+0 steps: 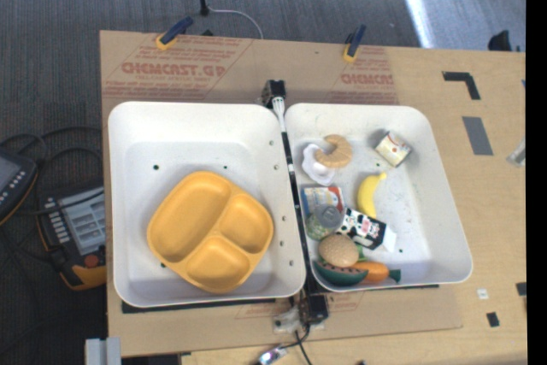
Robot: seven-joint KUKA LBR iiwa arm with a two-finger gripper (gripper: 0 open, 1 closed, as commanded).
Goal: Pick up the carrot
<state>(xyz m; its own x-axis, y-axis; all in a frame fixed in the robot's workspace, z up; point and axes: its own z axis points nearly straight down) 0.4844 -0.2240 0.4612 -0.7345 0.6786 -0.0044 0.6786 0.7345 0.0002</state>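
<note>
The carrot [374, 272] is a small orange piece with a green end, lying at the near edge of the right bin [444, 209]. It rests against a green-rimmed item [336, 274] and sits just right of a brown burger bun [338, 250].
The right bin also holds a banana [368, 193], a doughnut [336, 150], a small can [392, 148], a black-and-white carton [362, 228] and a clear packet [321, 207]. A yellow divided plate [209, 229] lies in the left bin [137, 150]. Clamps sit at the bench's far edge.
</note>
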